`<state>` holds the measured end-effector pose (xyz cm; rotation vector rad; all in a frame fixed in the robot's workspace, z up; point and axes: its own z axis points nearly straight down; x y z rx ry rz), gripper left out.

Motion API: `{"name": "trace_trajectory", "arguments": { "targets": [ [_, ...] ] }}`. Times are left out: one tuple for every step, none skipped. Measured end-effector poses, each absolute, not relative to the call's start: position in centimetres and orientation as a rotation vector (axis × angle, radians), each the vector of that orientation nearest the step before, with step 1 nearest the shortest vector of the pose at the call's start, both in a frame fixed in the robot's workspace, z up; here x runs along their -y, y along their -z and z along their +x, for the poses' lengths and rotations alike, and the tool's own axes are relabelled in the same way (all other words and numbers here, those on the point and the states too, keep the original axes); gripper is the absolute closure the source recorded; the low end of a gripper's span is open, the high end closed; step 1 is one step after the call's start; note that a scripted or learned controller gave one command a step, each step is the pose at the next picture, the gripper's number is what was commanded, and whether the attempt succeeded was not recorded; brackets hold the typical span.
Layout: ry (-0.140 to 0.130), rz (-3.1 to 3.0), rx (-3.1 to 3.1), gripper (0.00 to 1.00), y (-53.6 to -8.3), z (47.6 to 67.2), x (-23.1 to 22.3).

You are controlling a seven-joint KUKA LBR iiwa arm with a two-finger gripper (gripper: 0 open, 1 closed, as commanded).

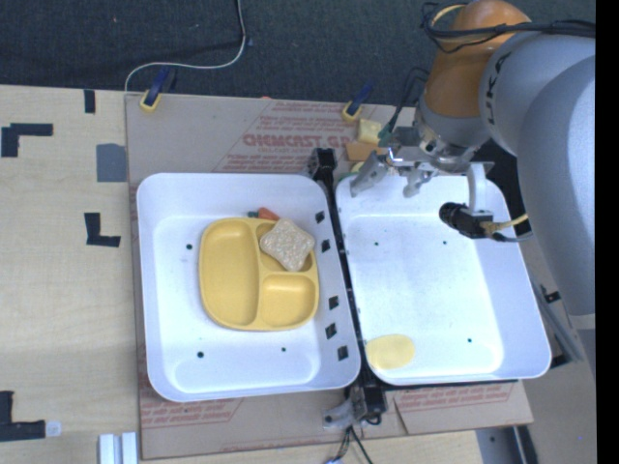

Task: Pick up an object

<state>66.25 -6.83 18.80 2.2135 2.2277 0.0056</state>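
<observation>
**Pale yellow disc sitting untouched in the right bin**

Pale yellow disc [391, 352] is lying flat at the lower left corner of the right bin [484, 288], bottom centre of the frame, well away from the arm. The gripper [392, 179] is up at the bin's top edge, centre right of the frame, its 2 fingers spread apart with nothing between them. Over in the left bin [164, 288] there's a yellow divided plate [232, 274] with a speckled tan block [287, 244] resting on its upper right part, and a bit of orange [266, 214] poking out just above that.
</observation>
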Motion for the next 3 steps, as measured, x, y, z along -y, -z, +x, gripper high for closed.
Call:
{"name": "trace_trajectory", "arguments": {
  "targets": [
    [0.007,2.224,-2.232,0.00,-18.4,54.4,1.8],
    [0.004,2.225,-2.215,0.00,-18.4,57.0,9.0],
    [-0.002,2.216,-2.228,0.00,-18.4,60.2,4.5]
  ]
}}
